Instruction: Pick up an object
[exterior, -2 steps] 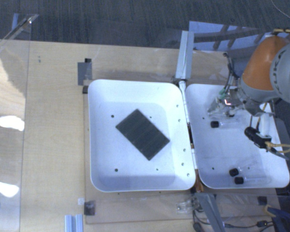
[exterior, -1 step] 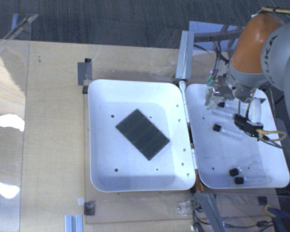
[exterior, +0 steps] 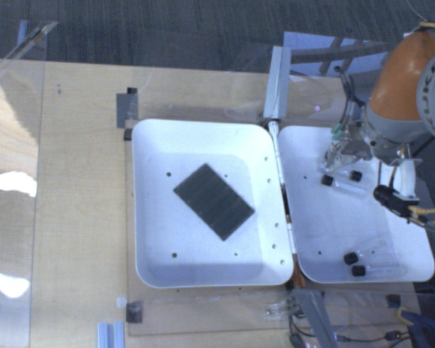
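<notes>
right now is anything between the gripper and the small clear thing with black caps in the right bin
Nothing visible stands between them. The gripper hangs over the upper part of the right bin, directly above the small clear piece. Two black caps lie apart, near the bin's lower edge.

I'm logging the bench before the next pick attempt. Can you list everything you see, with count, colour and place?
White bin: 2, white, side by side on the bench; left bin, right bin.
Flat dark pad: 1, dark grey, lying tilted in the middle of the left bin.
Small black pieces: 2, black, close together at the near edge of the right bin.
Small black piece with clear part: 1, black and clear, far part of the right bin, by the gripper.
Bench: 1, light wood, under both bins.
Arm: 1, grey with an orange band, over the right bin.
Gripper: 1, low over the right bin's far part.
</notes>
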Tool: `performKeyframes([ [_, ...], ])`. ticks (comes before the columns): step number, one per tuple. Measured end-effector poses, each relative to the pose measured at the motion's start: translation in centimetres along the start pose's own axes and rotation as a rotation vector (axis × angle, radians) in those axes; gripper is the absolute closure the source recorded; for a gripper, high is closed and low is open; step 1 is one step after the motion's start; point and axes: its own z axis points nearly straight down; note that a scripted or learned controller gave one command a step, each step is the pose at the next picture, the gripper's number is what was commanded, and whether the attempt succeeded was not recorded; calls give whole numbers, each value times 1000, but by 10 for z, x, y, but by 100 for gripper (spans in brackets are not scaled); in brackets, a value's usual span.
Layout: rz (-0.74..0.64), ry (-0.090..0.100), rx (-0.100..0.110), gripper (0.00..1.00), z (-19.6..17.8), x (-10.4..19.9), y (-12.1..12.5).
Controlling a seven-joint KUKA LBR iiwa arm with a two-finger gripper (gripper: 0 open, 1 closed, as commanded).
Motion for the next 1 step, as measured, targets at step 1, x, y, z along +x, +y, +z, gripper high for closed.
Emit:
performKeyframes([
  [1,-31,0,-3,100,-50,1,-15],
])
